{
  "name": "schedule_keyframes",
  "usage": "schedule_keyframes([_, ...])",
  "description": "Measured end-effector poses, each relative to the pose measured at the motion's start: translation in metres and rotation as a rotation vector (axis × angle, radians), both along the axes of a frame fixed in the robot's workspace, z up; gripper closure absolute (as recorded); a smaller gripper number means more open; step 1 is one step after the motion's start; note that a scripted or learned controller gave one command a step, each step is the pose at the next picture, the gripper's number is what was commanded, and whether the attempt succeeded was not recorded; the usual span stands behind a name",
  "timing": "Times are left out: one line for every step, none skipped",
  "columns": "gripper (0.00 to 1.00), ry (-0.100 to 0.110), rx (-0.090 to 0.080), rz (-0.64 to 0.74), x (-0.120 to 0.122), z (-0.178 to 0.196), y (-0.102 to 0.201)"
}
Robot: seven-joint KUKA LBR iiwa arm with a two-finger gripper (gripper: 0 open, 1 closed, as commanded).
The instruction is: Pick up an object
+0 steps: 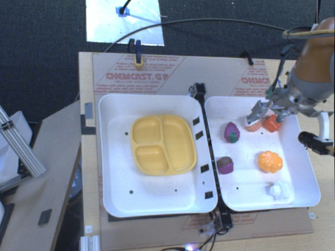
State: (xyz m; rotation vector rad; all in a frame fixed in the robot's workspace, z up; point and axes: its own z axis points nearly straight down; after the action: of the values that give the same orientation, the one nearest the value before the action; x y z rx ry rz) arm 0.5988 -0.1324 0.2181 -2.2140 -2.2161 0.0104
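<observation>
Two white bins side by side: the left bin lies well to the claw's left and holds a yellow divided tray; the right bin is the one the claw works in. The arm comes in from the right and the gripper hangs low at the bin's upper part, just beside or touching a small orange-red object; whether the claw is released or clenched cannot be told, and nothing is visibly between its tips. That orange-red piece is the likely target: it looks like a small plastic toy, judged light, stiff and smooth, so probably slippery; best taken across its narrow middle. Below the claw sits an orange pumpkin-like toy, rounder and harder to pinch. Left of the claw is a purple-green toy, lower left a dark purple toy, and farthest below a small white object.
</observation>
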Motion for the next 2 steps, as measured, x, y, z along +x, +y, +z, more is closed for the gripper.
schedule_keyframes([0.0, -0.012, -0.002, 0.002, 0.003, 0.007, 0.0])
schedule_keyframes([0.0, -0.009, -0.002, 0.001, 0.003, -0.055, -0.001])
